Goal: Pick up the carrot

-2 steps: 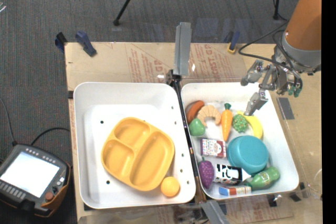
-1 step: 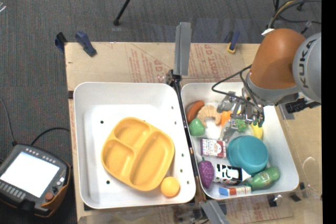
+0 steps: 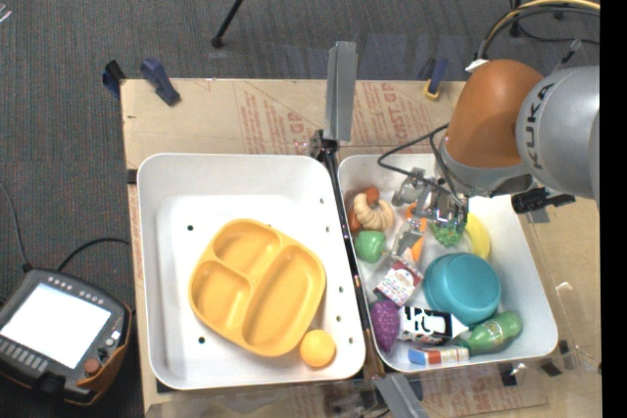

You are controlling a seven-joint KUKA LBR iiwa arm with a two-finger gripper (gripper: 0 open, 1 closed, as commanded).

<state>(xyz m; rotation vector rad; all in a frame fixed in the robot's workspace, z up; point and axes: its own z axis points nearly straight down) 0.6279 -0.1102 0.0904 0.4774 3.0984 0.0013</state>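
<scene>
carrot part-hidden beneath gripper

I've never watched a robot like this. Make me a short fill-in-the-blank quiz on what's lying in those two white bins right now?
1. The yellow divided plate lies in the ____ bin.
2. The ball touching the plate's near corner is ____ in colour.
3. The gripper hovers over the ____ bin.
4. The upturned bowl in that bin is ____ in colour.

Missing words: left; orange; right; teal
</scene>
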